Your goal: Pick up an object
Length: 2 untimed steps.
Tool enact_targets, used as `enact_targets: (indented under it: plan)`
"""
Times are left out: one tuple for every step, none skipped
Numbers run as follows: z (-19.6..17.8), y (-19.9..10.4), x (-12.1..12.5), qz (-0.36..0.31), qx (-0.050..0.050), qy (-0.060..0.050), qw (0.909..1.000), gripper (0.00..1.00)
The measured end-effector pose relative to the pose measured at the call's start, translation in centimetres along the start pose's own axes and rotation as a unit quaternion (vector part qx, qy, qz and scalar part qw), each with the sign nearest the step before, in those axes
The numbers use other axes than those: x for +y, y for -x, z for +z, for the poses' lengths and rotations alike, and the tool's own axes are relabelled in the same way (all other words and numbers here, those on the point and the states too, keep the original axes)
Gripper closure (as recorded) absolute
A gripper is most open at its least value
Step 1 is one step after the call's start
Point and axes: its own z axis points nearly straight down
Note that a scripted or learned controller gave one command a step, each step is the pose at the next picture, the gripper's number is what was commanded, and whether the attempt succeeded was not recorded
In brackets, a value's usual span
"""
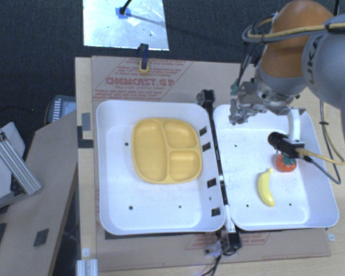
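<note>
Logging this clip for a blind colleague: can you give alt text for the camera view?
A grey and orange robot arm reaches in from the right, its pincer hovering over the far left corner of the right bin, which holds a yellow banana and a small orange-red object. The left bin holds a yellow divided plate.

A plain yellow three-compartment plastic plate (165,150) is seen in the left shallow white bin (112,154). In the right white bin (241,211), a yellow plastic banana (266,188) and an orange-red round tomato-like toy (286,163) are seen. Red lettering is printed on the tan cardboard sheet (161,73) at the bench's far edge.
</note>
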Motion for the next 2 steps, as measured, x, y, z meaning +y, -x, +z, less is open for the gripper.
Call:
enact_targets:
  plan:
    - [1.4, -5.5, 0.1, 0.0, 0.0, 0.0, 1.0, 1.0]
    - [1.4, -11.1, 0.1, 0.0, 0.0, 0.001, 1.0, 1.0]
